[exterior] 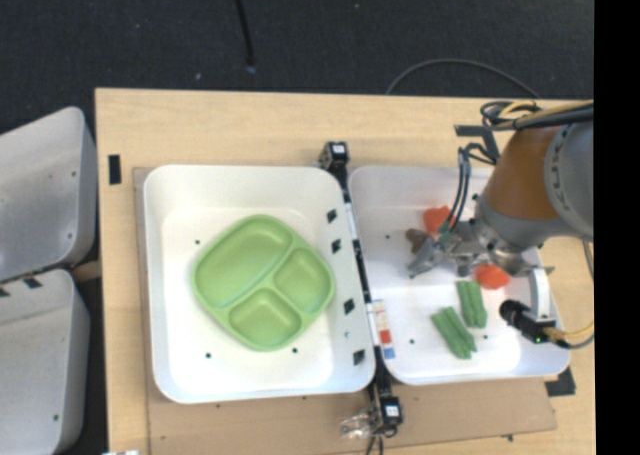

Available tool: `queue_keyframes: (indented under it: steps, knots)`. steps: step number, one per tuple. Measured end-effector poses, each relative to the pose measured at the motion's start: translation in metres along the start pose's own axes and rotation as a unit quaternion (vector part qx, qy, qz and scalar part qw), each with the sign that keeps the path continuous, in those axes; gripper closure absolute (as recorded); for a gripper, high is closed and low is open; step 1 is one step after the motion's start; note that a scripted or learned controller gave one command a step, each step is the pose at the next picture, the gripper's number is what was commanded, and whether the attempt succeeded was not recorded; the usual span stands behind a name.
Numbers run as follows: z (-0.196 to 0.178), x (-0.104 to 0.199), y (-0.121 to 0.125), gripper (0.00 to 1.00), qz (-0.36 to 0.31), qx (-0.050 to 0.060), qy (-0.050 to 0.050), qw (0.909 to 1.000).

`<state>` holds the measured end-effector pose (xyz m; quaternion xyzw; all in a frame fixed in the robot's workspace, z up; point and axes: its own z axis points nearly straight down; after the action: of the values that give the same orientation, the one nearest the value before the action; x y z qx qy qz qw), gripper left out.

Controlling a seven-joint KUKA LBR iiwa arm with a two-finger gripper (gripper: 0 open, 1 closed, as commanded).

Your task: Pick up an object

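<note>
Gripper (pixel 425 255) hung in right bin (pixel 400 353), finger state indeterminate. Best move: centre over nearer green piece (pixel 453 332), descend straight.

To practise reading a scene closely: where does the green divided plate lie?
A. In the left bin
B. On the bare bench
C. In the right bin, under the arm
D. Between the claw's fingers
A: the green divided plate lies flat on the floor of the left bin, well apart from the arm over the right bin.
</note>
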<state>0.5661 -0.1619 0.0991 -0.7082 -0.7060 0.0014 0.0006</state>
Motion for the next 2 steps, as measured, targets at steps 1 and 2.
queue_keyframes:
  steps: [1,2]
  knots:
    - [-0.014,-0.001,0.001,1.0,0.003,-0.003,0.0,1.0]
    - [-0.077,0.002,0.004,1.0,-0.004,-0.004,0.0,1.0]
